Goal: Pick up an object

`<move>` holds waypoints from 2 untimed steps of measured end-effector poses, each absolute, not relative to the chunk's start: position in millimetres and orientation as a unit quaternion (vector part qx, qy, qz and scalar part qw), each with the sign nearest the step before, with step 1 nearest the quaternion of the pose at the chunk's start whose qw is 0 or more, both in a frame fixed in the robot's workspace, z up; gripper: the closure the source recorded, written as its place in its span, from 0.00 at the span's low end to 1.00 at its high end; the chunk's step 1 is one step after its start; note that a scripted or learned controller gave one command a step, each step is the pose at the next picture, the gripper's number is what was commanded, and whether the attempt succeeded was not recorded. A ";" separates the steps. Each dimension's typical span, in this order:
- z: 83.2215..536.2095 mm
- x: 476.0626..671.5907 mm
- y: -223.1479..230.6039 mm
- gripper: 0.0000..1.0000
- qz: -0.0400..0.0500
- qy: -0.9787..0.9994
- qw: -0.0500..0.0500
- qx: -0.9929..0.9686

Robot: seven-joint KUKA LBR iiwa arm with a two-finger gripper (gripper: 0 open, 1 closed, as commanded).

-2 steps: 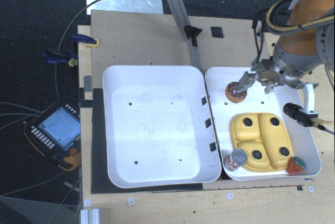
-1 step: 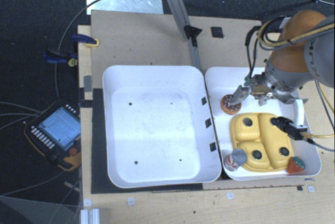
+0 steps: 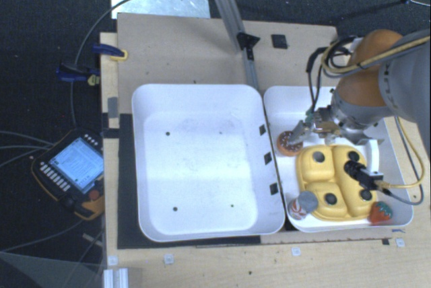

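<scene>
The single camera is looking down on the surface [image 3: 202,58] with two white bins side by side. The left bin [image 3: 202,159] is lying near the middle of the view, and the right bin [image 3: 283,105] is carrying all the things. The arm [image 3: 377,88] is reaching in from the right, with its orange band above the wrist, and it is bending down over the upper part of the right bin.

The claw [image 3: 304,126] is hanging low at the left side of the right bin. Its tip is pointing down and to the left — toward a small round donut [image 3: 289,142], pink and brown, which is lying by the bin's left wall. The donut is sitting just beside the tip, a little lower and more left in the view. How wide the claw is standing, I cannot tell, because the wrist is covering it.

Below the claw a big yellow block [image 3: 331,184] with dark holes is filling the lower part of the bin. A grey piece [image 3: 306,201] is resting at its lower left corner and a red strawberry [image 3: 382,212] at its lower right.

In my judgement the donut is the nearest thing — the coming move is asking only for a short shift down-left.
</scene>
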State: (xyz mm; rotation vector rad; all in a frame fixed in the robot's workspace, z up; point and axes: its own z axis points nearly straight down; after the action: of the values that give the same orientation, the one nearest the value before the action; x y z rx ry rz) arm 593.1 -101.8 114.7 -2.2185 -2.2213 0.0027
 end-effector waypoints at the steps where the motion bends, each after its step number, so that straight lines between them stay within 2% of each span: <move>1: 90.6 598.4 -102.9 0.00 -0.004 -0.708 -0.007 -0.706; 2: 104.0 600.9 -101.0 1.00 -0.008 -0.708 -0.008 -0.706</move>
State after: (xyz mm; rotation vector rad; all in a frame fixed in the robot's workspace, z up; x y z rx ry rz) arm 600.9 -101.0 104.0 -2.2296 -2.2347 -0.0263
